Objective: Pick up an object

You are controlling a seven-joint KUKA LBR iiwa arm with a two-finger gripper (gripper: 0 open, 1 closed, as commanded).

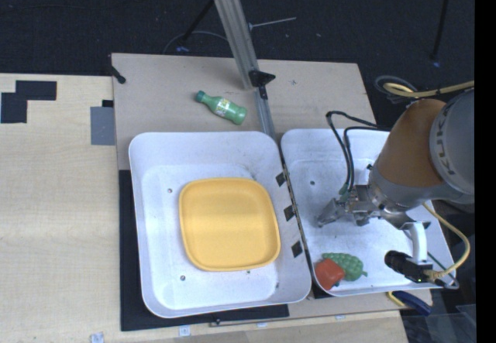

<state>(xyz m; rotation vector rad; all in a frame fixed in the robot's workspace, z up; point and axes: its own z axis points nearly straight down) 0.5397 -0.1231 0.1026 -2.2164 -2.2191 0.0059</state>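
Partly hidden end effector (332,214)

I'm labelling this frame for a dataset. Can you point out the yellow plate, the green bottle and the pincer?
yellow plate (229,223), camera view, middle of its flat face.
green bottle (222,107), camera view, middle of its body.
pincer (325,218), camera view, at its fingertips.

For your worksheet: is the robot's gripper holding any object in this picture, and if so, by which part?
Nothing is seen held. The gripper is over bare floor of the right bin, apart from the red and green toy.
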